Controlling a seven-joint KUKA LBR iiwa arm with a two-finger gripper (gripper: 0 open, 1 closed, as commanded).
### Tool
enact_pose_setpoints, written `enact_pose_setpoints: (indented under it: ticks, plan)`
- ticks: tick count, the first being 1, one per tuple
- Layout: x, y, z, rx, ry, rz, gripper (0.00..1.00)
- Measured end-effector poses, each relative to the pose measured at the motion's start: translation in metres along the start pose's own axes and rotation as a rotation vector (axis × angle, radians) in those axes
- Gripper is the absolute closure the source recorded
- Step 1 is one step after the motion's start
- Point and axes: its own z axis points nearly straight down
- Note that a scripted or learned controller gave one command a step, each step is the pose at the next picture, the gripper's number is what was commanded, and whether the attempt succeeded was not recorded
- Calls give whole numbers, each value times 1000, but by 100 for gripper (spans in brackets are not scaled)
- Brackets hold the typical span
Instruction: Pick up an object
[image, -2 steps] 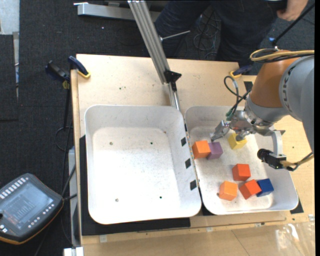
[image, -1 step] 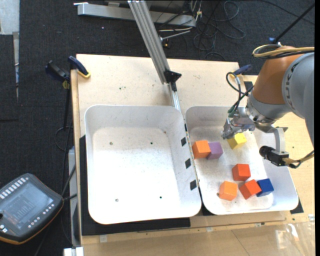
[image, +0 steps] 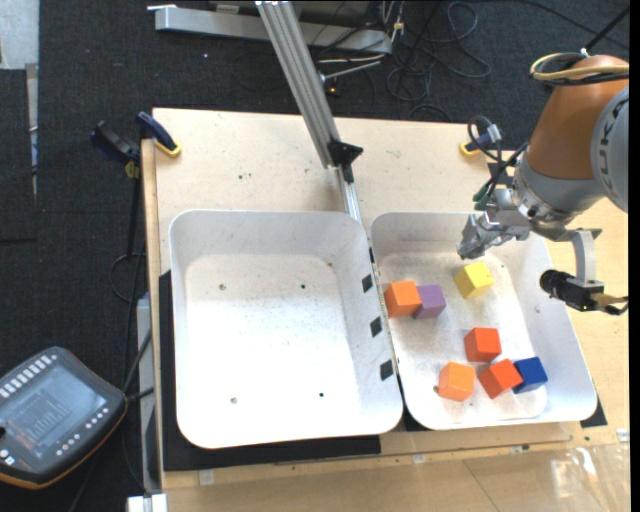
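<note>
Camera view: jaws' state unclear—just above yellow cube (image: 474, 278), near right bin (image: 560, 330) far wall.

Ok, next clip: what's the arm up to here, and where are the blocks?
The gripper hangs low over the right bin, just above and beside the yellow cube; nothing visibly sits between its fingers. Also in that bin are a touching orange cube and purple cube, and, nearer the camera, three more orange and red cubes and a blue cube. The pick looks not yet made.
</note>
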Motion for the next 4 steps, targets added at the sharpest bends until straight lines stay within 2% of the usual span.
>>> enact_pose_setpoints:
  ticks: [1, 3, 4]
  plan:
    - [0, 1, -6, 5, 1, 1, 100]
    - [110, -20, -6, 9, 4, -6, 100]
    - [169, -39, -11, 9, 5, -6, 100]
